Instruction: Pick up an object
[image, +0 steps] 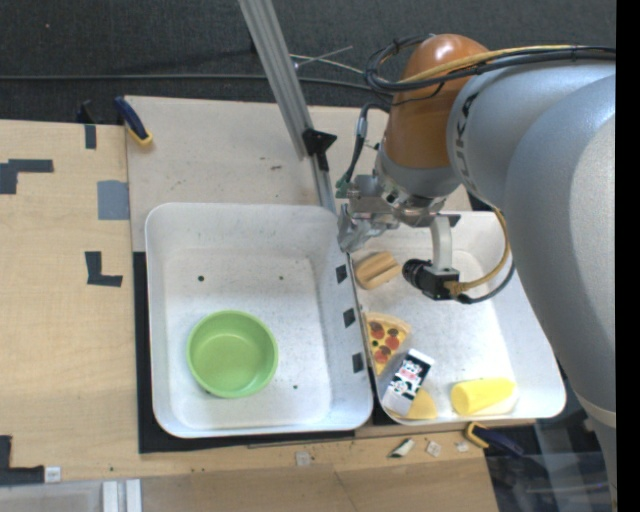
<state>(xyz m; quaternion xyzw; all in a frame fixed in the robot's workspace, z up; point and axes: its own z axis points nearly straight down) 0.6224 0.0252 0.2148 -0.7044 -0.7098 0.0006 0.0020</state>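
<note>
Claw (352, 232) hangs at the right bin's (520, 350) far left corner, just beside a tan bread piece (377, 269); whether it is open or closed cannot be told. Green bowl (233, 352) sits in the left bin (170, 300).

Bowl (233, 352) in the left bin (165, 235); bread (376, 269), pizza slice (386, 339) in the right bin (535, 370).

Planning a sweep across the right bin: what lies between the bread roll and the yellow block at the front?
In the camera view, the pizza slice and the black-and-white carton lie between the bread roll and the yellow block.
</note>
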